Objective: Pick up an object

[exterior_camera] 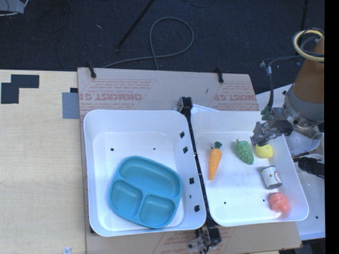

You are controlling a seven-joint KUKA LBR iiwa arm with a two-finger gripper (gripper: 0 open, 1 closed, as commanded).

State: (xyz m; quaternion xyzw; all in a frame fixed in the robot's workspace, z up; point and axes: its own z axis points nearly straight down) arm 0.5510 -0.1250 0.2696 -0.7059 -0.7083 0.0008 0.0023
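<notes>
Hovering low, the gripper [260, 137] sits just above the yellow fruit [265, 151], green grapes [244, 152] beside; jaw state cannot be told, and nothing looks lifted yet.

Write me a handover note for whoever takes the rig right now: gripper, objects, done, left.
Gripper: low over the right bin, at its far right side, just above the yellow object. Nothing visibly between its fingers.
Right bin: orange carrot near the divider, green object beside the yellow one, small can lying on its side, pink object in the near right corner.
Left bin: blue compartment tray.
Done: nothing picked.
Left: grasp and lift one object; the yellow one looks closest.
</notes>
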